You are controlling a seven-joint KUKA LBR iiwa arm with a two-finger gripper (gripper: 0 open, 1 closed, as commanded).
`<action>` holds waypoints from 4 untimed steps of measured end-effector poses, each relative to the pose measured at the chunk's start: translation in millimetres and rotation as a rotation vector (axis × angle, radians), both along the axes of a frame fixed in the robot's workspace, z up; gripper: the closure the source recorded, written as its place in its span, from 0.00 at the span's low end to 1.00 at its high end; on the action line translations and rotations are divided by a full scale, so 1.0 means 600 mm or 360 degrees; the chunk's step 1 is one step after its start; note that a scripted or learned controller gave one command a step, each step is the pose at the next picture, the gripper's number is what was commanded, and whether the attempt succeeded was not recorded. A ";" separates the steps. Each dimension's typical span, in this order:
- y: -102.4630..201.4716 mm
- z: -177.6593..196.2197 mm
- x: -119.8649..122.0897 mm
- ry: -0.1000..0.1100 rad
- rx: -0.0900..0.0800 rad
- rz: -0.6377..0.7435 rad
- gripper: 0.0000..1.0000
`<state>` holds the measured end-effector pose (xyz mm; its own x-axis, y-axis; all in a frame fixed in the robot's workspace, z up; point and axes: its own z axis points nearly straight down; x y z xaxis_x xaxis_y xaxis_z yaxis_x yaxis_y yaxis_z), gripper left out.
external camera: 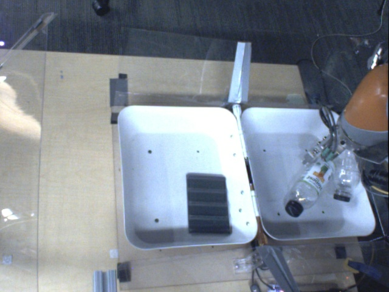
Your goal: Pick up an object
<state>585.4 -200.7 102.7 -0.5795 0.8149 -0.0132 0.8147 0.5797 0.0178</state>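
While the gripper [325,149] is hanging low in the right bin [273,224] over two clear bottles [310,187], nothing is looking lifted yet; finger state I cannot tell. Black ribbed block [208,203] is lying in the left bin [130,163]. Grasp and lift are remaining.

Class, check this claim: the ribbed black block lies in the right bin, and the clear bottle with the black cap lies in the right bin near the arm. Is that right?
Not quite. The camera view shows the ribbed black block in the left bin, not the right. The clear bottle does lie in the right bin, near the arm.
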 end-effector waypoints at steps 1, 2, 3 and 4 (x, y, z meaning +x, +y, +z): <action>0.000 0.000 0.000 0.0001 0.0000 0.0000 0.00; -0.003 -0.022 -0.002 0.0013 0.0000 0.0021 0.00; 0.000 0.000 0.004 0.0000 -0.0001 0.0025 1.00; 0.000 0.000 0.004 0.0000 -0.0001 0.0025 0.00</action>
